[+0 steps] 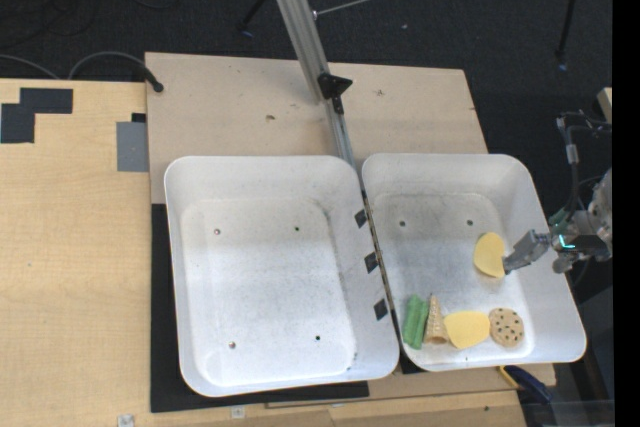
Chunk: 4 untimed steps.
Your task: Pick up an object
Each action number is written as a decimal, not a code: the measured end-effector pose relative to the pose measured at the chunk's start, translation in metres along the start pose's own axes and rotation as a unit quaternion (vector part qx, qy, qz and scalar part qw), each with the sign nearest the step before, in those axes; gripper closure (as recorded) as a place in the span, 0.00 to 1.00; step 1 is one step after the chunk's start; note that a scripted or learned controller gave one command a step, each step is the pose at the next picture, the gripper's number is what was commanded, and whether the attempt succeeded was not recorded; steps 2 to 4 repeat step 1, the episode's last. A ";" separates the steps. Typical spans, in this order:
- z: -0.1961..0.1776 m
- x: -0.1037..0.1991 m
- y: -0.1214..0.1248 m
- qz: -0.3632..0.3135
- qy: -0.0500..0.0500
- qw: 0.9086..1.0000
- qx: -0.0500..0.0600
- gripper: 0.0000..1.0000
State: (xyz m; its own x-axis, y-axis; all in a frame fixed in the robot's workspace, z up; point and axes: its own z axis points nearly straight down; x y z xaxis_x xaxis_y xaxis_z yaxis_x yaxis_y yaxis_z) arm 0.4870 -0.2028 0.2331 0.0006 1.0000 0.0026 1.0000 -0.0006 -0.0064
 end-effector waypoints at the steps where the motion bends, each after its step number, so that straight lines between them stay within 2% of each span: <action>1: -0.002 -0.001 0.001 0.000 -0.001 1.000 -0.002 0.00; 4: -0.002 -0.001 0.001 0.000 -0.001 1.000 -0.002 0.00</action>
